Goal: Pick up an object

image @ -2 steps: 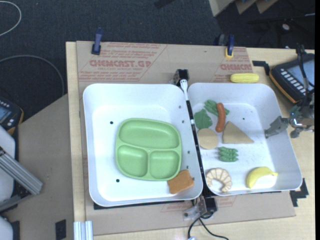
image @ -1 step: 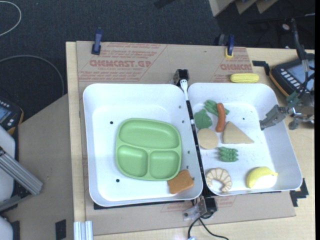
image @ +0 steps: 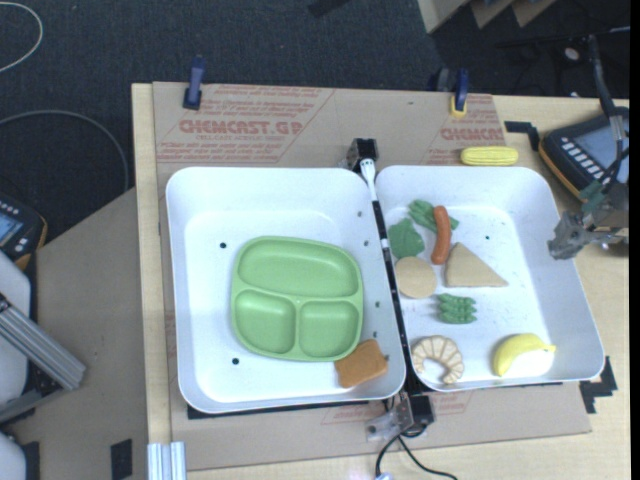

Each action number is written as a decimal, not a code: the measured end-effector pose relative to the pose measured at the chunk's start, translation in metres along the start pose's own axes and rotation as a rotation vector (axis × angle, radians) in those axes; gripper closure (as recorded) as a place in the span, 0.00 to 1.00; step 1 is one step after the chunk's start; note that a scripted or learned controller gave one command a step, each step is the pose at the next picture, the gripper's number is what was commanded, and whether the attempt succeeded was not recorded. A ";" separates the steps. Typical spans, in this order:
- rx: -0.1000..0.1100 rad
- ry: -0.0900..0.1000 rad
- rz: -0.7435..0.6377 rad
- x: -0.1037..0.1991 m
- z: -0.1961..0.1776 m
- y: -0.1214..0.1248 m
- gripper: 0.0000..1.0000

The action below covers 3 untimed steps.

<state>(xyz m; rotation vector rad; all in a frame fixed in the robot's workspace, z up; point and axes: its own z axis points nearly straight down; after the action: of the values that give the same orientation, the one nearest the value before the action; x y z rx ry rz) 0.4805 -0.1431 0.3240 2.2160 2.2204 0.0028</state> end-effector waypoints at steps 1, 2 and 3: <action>-0.001 0.003 -0.006 0.061 -0.027 0.000 1.00; -0.008 0.006 -0.013 0.174 -0.113 0.008 1.00; -0.008 0.009 -0.012 0.279 -0.210 0.000 1.00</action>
<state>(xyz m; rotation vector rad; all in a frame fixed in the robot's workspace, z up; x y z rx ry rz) 0.4787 0.1364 0.5337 2.2030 2.2338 0.0210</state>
